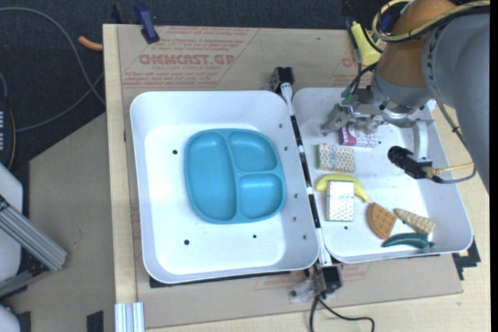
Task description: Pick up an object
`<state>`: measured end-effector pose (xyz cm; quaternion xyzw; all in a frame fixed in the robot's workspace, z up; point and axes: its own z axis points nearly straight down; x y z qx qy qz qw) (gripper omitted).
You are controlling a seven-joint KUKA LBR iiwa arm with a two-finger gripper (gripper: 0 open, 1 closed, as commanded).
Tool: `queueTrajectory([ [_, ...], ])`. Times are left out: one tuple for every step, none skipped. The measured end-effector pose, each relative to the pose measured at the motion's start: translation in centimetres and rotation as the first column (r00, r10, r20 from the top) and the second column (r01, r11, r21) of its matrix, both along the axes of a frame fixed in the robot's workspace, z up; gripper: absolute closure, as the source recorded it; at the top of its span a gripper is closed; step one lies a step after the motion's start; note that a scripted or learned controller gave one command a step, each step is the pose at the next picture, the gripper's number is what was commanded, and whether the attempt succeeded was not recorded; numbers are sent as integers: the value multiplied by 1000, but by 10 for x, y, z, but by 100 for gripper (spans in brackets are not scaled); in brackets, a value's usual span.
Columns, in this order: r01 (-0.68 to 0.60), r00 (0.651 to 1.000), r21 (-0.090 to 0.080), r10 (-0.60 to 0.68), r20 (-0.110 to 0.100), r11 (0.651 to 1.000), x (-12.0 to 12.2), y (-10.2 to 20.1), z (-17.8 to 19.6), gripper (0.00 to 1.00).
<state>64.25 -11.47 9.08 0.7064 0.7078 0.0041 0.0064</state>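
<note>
— Hovering over the far edge of the right bin, your gripper is sitting right above a small maroon-and-white packet. Are you counting on that one?

— You are probably aiming there, yes. What are the fingers doing?

— You are looking at metal fingers spread fairly wide, with nothing between them. The packet is lying flat just under them, so you are risking a close on air or a scrape along the bin floor.

— And the neighbours?

— You are working close to a patterned packet lying just beside it, toward the divider. A banana and a white block are lying nearer the front edge, with a waffle-textured piece, a cone and a green-handled tool at the front right corner. If you are descending off-centre, you may be nudging the patterned packet instead.

— The left bin?

— You are leaving its blue divided plate well apart from all this.
</note>
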Motion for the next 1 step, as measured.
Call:
queueTrajectory([
  [3,1000,-2,-3,2,1000,-67,14,0,0],
])
